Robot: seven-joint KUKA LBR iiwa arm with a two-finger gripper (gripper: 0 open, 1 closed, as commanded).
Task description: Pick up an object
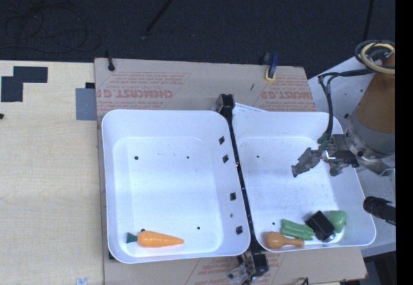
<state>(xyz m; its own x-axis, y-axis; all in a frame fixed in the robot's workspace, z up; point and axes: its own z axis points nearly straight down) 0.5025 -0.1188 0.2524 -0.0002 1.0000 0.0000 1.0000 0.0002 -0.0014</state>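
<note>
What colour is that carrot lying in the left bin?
Orange, with a small dark green stub at its blunt end; the carrot shows clearly in the camera view.

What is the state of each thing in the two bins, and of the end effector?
carrot: lying flat near the front of the left bin, alone.
green toy: lying in the front of the right bin.
black block: lying against the green toy.
tan pear-shaped toy: lying at the front wall, beside the green toy.
end effector: over the right bin, nothing visible between its fingers.
</note>
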